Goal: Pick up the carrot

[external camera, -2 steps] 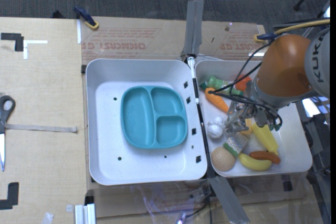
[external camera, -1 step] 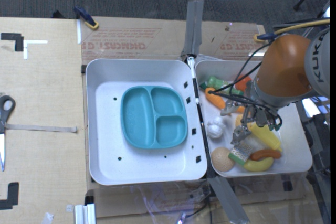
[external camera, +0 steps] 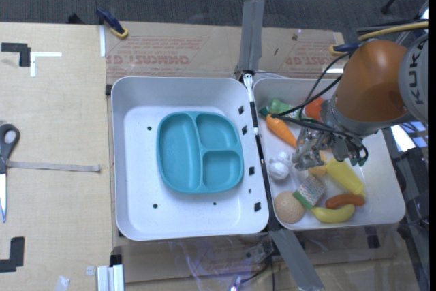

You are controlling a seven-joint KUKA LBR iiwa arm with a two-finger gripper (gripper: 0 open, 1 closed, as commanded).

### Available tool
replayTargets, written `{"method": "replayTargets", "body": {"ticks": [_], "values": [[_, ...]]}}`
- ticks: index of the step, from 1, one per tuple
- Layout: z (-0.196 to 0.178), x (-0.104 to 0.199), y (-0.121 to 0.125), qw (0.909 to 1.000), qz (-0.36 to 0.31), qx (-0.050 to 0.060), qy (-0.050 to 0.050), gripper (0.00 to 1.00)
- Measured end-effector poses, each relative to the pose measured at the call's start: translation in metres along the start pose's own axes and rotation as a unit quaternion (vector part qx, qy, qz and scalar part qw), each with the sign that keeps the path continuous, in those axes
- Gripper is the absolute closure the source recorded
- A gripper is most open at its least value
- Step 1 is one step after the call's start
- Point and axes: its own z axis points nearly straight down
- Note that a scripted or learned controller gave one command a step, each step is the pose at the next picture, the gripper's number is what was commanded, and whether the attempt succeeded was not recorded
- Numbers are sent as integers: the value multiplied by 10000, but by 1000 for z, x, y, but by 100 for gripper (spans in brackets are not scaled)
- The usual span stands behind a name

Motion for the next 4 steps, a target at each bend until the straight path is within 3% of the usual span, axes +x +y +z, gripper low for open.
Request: {"method": "replayTargets", "body": {"ticks": [1, 2, 3, 4], "values": [[-78, -38, 85, 9972, 739, -21, 64, 100], [-78, 49, 119, 9400, 3411, 10, 93, 100], [-152, -2, 162, 9013, 4331, 17, 75, 100], [-91, 49, 204, 8806, 4738, 29, 96, 100]]}}
